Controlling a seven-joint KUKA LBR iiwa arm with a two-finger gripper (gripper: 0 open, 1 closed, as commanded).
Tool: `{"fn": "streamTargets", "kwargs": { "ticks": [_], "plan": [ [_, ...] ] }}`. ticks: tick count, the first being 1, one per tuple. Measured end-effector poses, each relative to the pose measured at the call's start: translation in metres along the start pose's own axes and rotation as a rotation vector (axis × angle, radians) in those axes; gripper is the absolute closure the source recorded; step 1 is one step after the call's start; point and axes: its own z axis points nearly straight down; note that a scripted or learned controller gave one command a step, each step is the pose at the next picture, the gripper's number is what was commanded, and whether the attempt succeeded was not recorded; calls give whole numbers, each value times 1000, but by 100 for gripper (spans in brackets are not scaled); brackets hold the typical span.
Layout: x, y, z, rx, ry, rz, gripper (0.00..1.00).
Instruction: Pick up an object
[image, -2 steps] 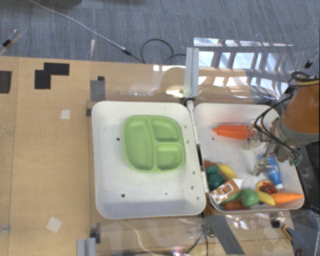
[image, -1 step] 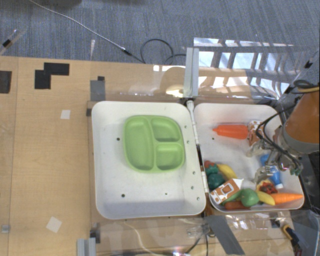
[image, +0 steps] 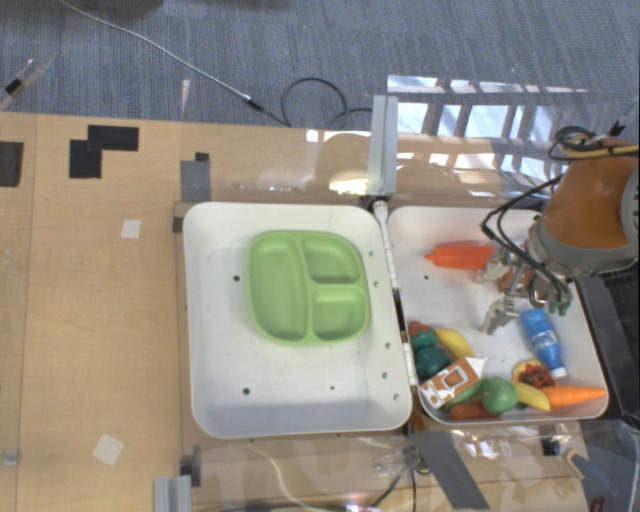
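Clutter sits mostly in the right shallow white bin (image: 590, 335): orange plastic carrot-shaped toy (image: 461, 256) lies alone near the far wall, left of the arm. Along the near wall, packed close: dark green leafy toy (image: 430, 356), yellow banana-shaped toy (image: 453, 343) just beside it, small white-and-orange printed carton (image: 449, 381), round green toy fruit (image: 499, 395), red piece (image: 464, 409) tucked under the carton, second yellow piece (image: 531, 397), dark red berry-like lump (image: 537, 376), and a second orange carrot toy (image: 574, 397) at the near right corner. Print on the carton is too small to read.

Blue plastic bottle with a white cap (image: 542, 338) lies on its side on the bin floor, apart from the pile, nothing stacked on it. Tool (image: 513, 300) hangs over the middle of the right bin, just beside the bottle's top end, up-left of it. Fingers (image: 494, 318) look spread apart with nothing between them. Black cables (image: 515, 215) loop off the grey-and-orange arm (image: 590, 210) above the bin.

Left shallow white bin (image: 215, 400) carries only a light green three-compartment plastic tray (image: 306, 286), well apart from the tool. Metal divider (image: 399, 310) separates the bins. Light wooden desk (image: 90, 330) has black square markings (image: 100, 148) at the far left. No readable brand or label anywhere.
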Motion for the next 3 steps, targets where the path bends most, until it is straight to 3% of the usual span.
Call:
{"fn": "streamTargets", "kwargs": {
  "ticks": [1, 2, 3],
  "plan": [
    [15, -15, 0, 1, 1, -54, 0],
    [23, -31, 0, 1, 1, -50, 0],
    [49, -35, -1, 1, 0, 10, 0]
  ]
}}
